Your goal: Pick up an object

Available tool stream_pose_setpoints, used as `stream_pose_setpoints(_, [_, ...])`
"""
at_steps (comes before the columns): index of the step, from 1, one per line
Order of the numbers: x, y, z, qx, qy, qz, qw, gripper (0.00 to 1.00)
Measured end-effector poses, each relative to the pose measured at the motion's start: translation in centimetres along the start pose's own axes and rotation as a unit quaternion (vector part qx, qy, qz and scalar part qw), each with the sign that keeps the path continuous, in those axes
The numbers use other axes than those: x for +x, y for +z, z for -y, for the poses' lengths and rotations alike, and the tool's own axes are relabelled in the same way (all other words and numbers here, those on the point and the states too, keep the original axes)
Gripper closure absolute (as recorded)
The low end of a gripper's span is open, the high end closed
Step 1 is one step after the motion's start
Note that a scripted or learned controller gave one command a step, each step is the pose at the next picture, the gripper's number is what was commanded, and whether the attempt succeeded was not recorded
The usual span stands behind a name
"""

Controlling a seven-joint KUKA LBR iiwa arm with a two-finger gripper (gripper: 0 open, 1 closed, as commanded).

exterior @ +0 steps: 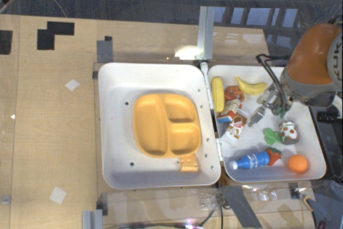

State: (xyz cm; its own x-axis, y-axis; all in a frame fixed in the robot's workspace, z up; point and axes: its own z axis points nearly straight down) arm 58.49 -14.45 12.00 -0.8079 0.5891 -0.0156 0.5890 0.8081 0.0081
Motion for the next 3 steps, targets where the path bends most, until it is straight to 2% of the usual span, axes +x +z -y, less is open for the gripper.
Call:
stream_pose_setpoints(1, [-1.3, 1.8, -4.2, 0.003, 0.058, 0.001, 0.9983, 0.0])
stream_pose_setpoints(2, [-4.6, 3.2, -5.5, 0.018, 0.111, -0.024, 0.9934, 0.0])
stream_pose_setpoints(3, [-5.4, 1.7, -5.6, 0.011, 0.11, -0.008, 0.9938, 1.0])
